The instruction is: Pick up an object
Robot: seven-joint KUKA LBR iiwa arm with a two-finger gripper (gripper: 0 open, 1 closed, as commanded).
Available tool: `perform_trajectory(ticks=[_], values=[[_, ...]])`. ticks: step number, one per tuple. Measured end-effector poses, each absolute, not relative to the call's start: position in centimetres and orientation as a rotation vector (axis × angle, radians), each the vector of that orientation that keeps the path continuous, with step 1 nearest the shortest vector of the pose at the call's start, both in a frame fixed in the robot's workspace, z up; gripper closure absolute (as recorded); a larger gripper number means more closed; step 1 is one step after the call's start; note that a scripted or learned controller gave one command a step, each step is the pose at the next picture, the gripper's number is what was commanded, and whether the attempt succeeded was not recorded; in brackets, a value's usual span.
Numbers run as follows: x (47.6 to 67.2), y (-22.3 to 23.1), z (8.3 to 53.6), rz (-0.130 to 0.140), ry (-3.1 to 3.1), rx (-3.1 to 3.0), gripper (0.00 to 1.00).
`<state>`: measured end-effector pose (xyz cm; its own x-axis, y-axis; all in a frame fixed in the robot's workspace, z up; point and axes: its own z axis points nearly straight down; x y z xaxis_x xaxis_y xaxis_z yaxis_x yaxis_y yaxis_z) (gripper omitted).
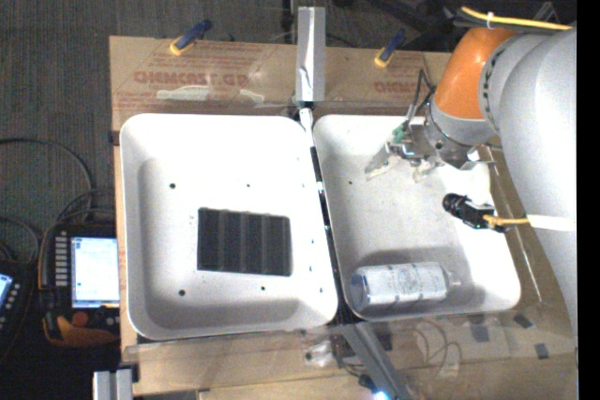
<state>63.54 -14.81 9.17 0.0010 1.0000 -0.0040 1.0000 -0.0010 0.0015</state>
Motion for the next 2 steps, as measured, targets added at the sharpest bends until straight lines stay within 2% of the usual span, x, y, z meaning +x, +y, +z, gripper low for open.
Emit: perform_trajectory(ticks=[1,2], values=[[66.9,-21.5,13.9,-0.002,2.104,2.327,0.0],[62.3,-21.8,24.4,-0.003,2.045,2.381,0.0]])
